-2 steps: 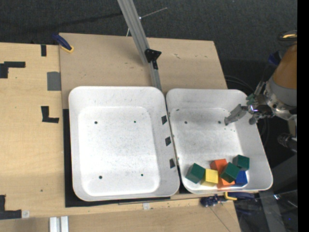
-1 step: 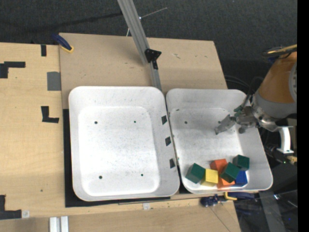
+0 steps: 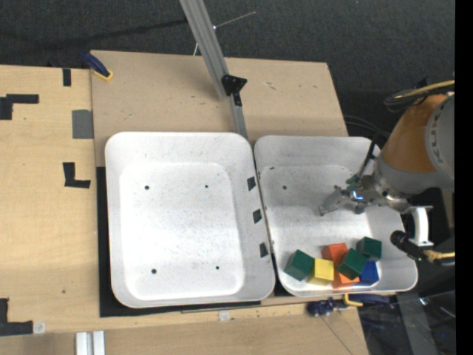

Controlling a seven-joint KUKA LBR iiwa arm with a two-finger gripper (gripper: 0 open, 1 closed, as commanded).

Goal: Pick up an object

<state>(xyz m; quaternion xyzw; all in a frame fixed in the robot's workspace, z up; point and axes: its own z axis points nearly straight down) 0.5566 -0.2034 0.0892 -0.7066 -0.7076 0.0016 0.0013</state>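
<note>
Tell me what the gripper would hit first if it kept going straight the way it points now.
Probably the bare floor of the right bin: the gripper points left and downward over it. The blocks lie off that line, nearer the camera. Depth is unclear.

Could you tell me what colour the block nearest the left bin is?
Green, seen in the camera view, in the right bin.

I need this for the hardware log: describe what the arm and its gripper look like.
The arm is a rounded grey body with a broad orange band above the wrist. From it a small metallic grey gripper reaches over the right bin, with slim fingers and a hint of blue-green at its base. Thin dark cables run beside the wrist.
</note>
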